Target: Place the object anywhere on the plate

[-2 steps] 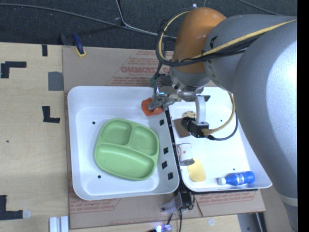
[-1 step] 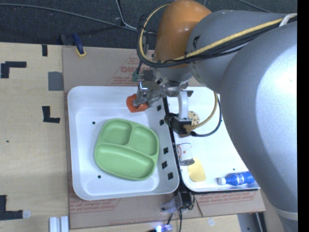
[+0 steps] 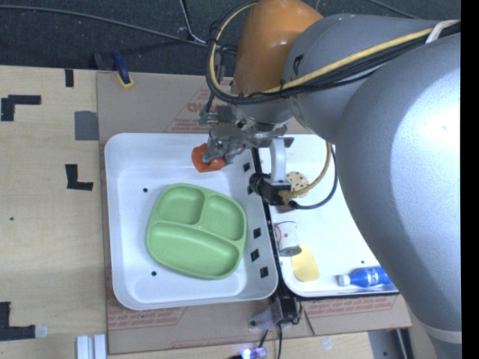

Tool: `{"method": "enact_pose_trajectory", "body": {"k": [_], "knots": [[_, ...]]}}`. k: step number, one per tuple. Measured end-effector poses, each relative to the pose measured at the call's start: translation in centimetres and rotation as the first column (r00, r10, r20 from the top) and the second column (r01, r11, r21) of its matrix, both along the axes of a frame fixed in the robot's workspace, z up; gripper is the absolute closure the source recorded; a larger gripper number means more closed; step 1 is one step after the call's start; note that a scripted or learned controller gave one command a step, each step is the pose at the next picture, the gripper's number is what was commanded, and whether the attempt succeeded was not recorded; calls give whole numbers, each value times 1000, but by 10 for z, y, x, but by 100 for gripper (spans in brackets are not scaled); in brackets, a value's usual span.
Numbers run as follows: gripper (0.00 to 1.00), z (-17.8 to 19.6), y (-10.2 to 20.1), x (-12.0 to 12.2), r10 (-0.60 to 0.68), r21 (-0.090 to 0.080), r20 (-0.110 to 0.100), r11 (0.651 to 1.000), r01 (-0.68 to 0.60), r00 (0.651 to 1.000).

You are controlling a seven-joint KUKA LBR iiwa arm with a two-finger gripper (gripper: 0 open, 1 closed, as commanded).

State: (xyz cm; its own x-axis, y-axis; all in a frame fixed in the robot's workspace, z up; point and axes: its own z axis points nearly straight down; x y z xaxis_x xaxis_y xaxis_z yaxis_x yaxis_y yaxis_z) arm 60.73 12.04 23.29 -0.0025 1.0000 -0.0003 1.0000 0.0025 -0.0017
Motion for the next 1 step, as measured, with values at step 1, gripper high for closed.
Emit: {"method": "enact_pose_trajectory", "body": {"k": [1], "knots": [[0,0,0,0,0,-1,-1,1000,0,1000]]}}
